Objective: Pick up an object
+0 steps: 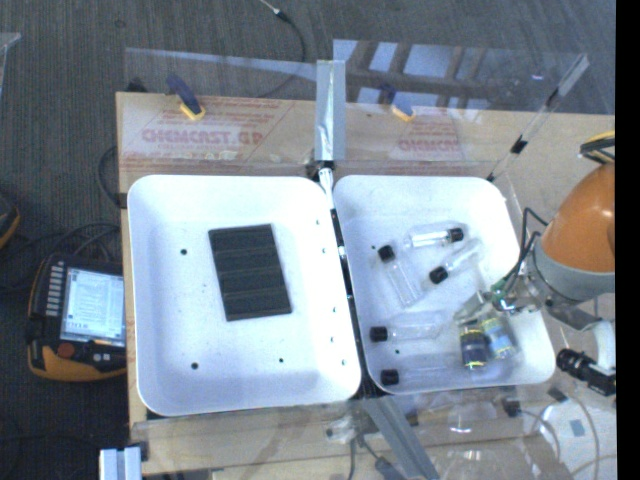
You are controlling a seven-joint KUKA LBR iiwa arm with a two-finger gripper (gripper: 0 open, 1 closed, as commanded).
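Several clear vials with black caps lie in the right bin (500, 203): one near the back (435, 236), one slanted beside it (452, 265), one toward the bin's left wall (398, 273), and two near the front (405, 332) (415, 375). A black ribbed rectangular pad (250, 271) lies flat in the middle of the left bin (160, 368). My gripper (490, 313) hangs low over the right bin's front right corner, to the right of the vials. Nothing shows as held in it.
The arm's orange band (592, 230) stands over the right bin's right rim. The bins meet at a central divider (342, 268). Clear panels and a grey post (330, 113) stand behind the bins. A handheld controller (75, 313) lies on the floor at left.
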